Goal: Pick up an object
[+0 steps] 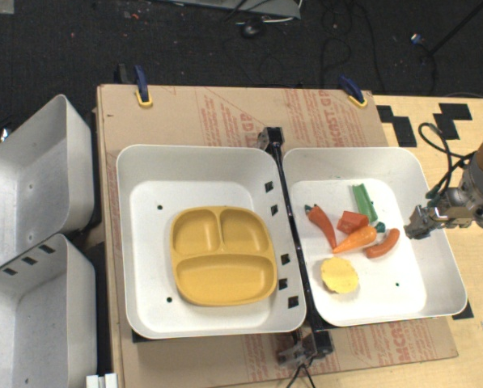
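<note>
On the worktop (225, 111) sit 2 shallow white bins side by side. The left bin (144, 217) carries a yellow divided plate (223, 255) with 3 compartments. The right bin (411, 289) holds the small toy foods, grouped near its middle: a green stick (364, 201) lying toward the far side, a red chili (324, 225) to its left, a small red block (353, 221) between them, an orange carrot (357, 239) just beside the block on the near side, a red sausage (383, 244) touching the carrot's thick end, and a yellow round slice (339, 276) nearest the camera, apart from the rest.

The pincer (420, 223) hangs over the right bin's right wall, just right of the sausage and apart from it. Nothing shows between its tips; whether they are spread or pressed together I cannot tell at this size.
</note>
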Robot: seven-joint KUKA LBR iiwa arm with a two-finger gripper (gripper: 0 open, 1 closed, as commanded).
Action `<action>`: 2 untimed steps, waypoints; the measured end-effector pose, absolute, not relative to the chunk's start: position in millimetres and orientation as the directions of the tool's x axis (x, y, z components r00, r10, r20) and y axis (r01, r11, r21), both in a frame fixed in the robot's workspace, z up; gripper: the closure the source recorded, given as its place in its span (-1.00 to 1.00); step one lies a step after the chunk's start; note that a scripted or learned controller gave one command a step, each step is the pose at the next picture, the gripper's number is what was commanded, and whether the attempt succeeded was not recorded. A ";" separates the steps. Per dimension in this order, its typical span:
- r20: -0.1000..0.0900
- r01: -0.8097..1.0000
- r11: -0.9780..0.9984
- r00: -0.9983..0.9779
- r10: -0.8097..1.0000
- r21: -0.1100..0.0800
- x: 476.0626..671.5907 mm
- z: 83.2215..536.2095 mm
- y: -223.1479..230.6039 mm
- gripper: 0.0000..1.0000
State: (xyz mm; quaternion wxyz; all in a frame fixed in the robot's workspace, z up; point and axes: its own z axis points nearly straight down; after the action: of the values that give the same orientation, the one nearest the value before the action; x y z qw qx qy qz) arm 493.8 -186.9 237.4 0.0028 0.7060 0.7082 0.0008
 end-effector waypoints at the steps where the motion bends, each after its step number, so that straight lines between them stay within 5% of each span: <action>1: 0.000 1.000 0.007 -0.007 1.000 0.002 510.0 241.8 -145.0 1.00; 2: 0.002 1.000 0.009 -0.009 1.000 0.000 518.9 239.2 -89.4 1.00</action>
State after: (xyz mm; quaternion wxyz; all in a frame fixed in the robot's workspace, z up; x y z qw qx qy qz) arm 518.9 -89.4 239.2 -0.0007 0.7040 0.7102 0.0007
